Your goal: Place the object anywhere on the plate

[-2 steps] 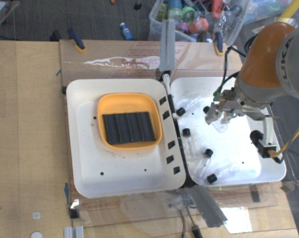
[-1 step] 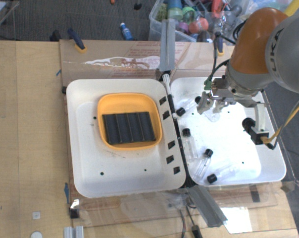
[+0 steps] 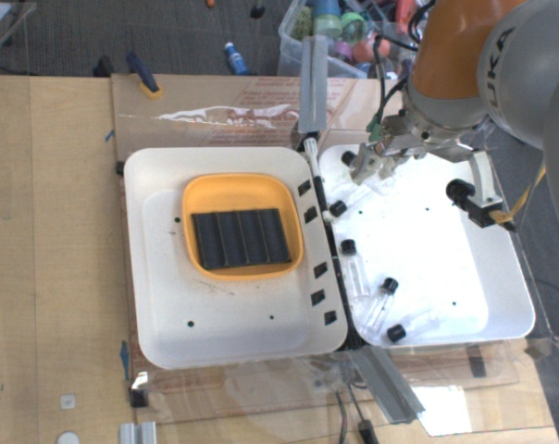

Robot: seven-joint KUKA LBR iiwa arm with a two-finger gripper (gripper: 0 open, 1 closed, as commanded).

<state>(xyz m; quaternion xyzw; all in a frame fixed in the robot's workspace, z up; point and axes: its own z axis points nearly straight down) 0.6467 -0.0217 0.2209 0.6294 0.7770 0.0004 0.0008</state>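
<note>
An orange plate (image 3: 243, 189) with rounded corners sits in the left bin (image 3: 159, 326). A dark grey ribbed rectangular block (image 3: 241, 239) lies flat on the plate, a little toward its near side. The arm, grey with an orange band, comes in from the upper right. My gripper (image 3: 372, 162) hangs low over the far left corner of the right bin (image 3: 488, 289), well to the right of the plate and apart from the block. I see nothing held in it.
Several small black knobs and a few clear pieces (image 3: 379, 311) lie scattered in the right bin. Black clips (image 3: 318, 271) line the divider between the bins. A clear tub of colourful toys (image 3: 354, 17) stands behind the bench.
</note>
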